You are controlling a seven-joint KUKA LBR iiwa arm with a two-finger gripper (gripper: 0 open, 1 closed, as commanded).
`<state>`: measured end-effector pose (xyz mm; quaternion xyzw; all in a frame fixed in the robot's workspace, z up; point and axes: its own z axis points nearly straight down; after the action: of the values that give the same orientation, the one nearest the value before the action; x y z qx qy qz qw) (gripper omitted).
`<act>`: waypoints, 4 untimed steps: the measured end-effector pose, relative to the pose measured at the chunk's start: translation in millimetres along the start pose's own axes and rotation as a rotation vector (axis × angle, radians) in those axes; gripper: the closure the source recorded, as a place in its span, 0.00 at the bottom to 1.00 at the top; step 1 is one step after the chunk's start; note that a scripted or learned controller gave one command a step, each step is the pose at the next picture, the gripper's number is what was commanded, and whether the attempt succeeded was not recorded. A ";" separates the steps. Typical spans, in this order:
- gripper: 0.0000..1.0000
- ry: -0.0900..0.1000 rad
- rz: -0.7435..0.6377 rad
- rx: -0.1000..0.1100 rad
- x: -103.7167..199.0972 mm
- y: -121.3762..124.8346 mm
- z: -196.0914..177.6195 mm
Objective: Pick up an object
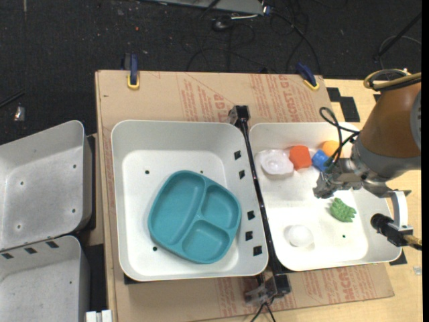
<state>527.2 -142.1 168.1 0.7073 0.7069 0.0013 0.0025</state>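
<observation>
Probably a robotics lab: clamped cardboard bench, loose cables (dark floor).

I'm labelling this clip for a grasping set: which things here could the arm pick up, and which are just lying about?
For the job:
gripper over the right bin
green toy
orange block
blue piece
yellow-orange ball
white cup
white round lid
teal divided plate in the left bin

Lying about:
cardboard sheet
clamps
cables

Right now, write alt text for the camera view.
The gripper hangs over the right bin among small toys: a green one, an orange block, two white pieces. The left bin holds a teal divided plate.
</observation>
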 end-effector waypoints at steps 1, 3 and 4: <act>1.00 0.001 -0.003 0.001 5.6 -0.5 -44.5; 1.00 0.002 -0.008 0.004 56.0 22.4 -74.3; 1.00 0.003 -0.009 0.003 105.7 44.1 -77.6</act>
<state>570.9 -36.2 245.7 0.7041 0.7101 0.0013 0.0005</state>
